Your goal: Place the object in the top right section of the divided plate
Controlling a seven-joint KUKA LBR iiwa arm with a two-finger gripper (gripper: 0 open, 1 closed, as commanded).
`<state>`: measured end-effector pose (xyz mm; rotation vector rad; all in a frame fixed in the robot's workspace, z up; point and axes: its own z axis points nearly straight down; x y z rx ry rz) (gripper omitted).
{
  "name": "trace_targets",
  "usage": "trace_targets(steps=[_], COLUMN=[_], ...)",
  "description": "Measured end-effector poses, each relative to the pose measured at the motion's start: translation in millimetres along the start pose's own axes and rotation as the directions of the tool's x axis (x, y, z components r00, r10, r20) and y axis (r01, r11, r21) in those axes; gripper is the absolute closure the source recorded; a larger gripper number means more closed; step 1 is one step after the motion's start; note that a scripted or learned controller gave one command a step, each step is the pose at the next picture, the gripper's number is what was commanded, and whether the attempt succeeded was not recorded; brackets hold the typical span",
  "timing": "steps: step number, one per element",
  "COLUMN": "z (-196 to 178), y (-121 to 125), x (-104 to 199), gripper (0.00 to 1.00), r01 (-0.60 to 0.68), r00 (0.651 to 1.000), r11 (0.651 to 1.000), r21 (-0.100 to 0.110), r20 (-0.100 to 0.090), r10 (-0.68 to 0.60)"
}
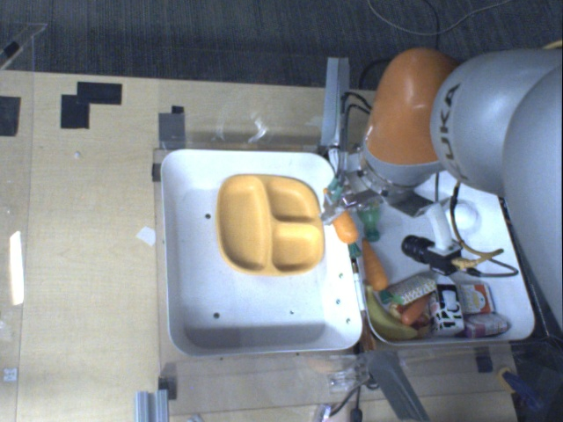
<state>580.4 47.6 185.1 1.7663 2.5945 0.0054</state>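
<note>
The arm's hand point(339, 202) hangs right at the right-hand edge of the divided plate point(266, 224), over the seam where the two white bins meet. A small orange object point(347, 228) sits directly below its metal fingers, just off the plate's right rim; it looks pinched at the fingertips, but the glare on the metal makes it impossible to tell whether the hand is clenched on it or merely above it.

The yellow plate lies in the left bin point(189, 271), with one long section on its left side and two smaller sections stacked on its right. The top right section point(292, 199) is the plate part nearest the hand: it lies immediately to the hand's left and very slightly up the picture. So the coming move is judged to be a short shift leftward across the plate rim.

Right of the plate, the right bin point(519, 315) holds a carrot point(374, 268), a banana point(389, 321) and some packets.
</note>
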Motion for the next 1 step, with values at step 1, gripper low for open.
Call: trace_targets(steps=[1], z=[-0.3], y=[0.0], x=[-0.4], gripper=[0.00], r01=[-0.001], r00=[1.000], r11=[1.000], r21=[-0.001], r20=[0.000], r10=[0.001])
